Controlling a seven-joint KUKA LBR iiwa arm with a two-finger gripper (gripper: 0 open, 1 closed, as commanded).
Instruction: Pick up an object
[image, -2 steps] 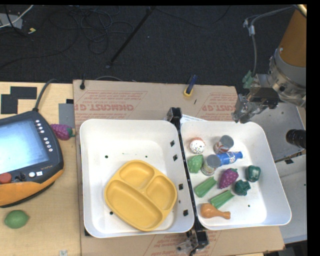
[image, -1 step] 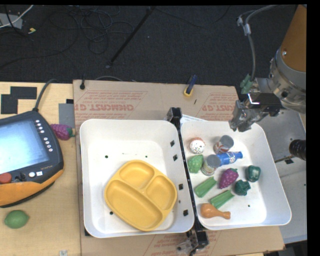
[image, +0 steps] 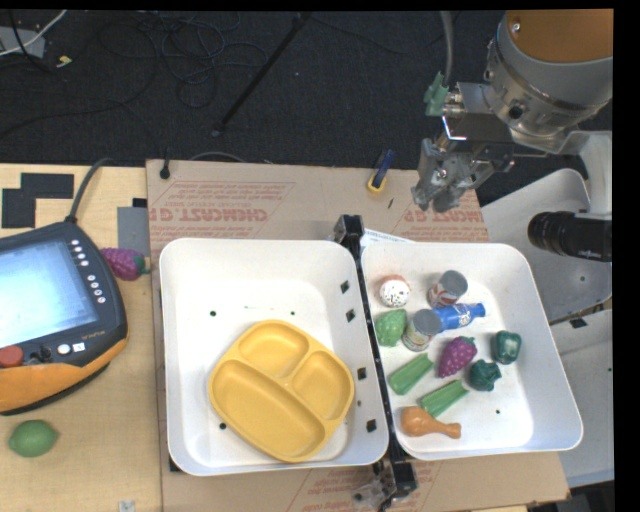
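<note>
The right bin (image: 540, 300) holds several toy foods: a white speckled ball (image: 394, 292), two grey cans (image: 450, 288) (image: 423, 328), a blue bottle (image: 462, 316), purple grapes (image: 456, 354), green peppers (image: 391, 326) (image: 506, 346), a green cucumber (image: 410, 375) and an orange drumstick (image: 430, 424). My gripper (image: 438, 190) hangs high above the cardboard behind the right bin's far edge, well apart from every object. Nothing shows in its grasp.
A yellow divided plate (image: 282, 388) lies in the left bin (image: 200, 290). A teach pendant (image: 50, 300), a lime (image: 33, 438) and a purple grape bunch (image: 122, 262) sit on the bench at left. A blue and yellow tool (image: 380, 172) lies on the cardboard behind the bins.
</note>
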